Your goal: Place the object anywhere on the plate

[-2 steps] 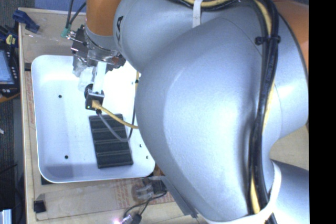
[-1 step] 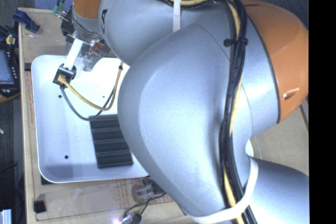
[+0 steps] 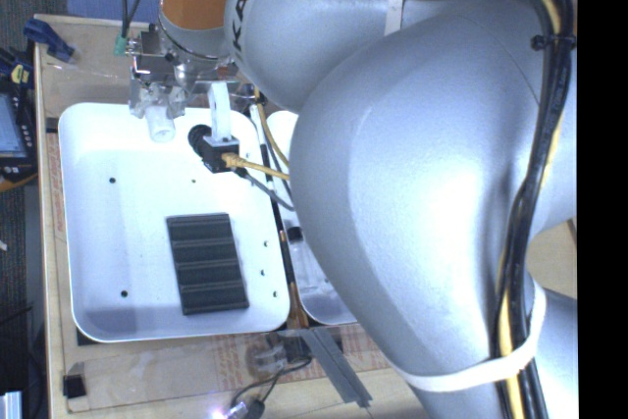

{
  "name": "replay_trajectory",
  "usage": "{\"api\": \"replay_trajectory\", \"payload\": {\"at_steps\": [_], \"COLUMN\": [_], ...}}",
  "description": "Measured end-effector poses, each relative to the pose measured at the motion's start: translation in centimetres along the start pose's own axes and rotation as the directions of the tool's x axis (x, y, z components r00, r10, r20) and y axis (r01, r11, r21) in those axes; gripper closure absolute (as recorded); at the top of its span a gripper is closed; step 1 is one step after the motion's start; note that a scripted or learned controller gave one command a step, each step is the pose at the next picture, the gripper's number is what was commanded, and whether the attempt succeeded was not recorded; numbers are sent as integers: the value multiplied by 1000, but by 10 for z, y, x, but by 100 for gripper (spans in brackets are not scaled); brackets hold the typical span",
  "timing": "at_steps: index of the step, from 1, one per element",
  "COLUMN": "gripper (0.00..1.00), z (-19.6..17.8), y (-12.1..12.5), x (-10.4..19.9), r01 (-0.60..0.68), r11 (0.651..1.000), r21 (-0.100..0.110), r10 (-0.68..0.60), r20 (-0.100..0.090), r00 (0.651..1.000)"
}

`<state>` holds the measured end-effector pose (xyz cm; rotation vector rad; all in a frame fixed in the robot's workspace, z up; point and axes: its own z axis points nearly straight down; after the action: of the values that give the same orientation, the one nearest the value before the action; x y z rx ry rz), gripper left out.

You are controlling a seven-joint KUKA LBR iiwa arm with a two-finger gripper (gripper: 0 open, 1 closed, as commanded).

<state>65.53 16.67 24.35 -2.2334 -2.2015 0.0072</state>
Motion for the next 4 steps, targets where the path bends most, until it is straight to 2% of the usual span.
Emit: {"api": "replay_trajectory", "payload": {"at_steps": [1, 2, 3, 4], "gripper": [100, 100, 100, 100], "z": [153, 152, 154, 18], "y": [-71, -71, -131, -157], "x": [-40, 22, 44, 49], "r01": [396, 161, -209, 84], "r11": [918, 987, 978, 996], "r21": [-1, -5, 1, -6], "r10": [-396, -161, 209, -84], "r20": [2, 3, 3, 1], "r00": [918, 987, 978, 997]}}
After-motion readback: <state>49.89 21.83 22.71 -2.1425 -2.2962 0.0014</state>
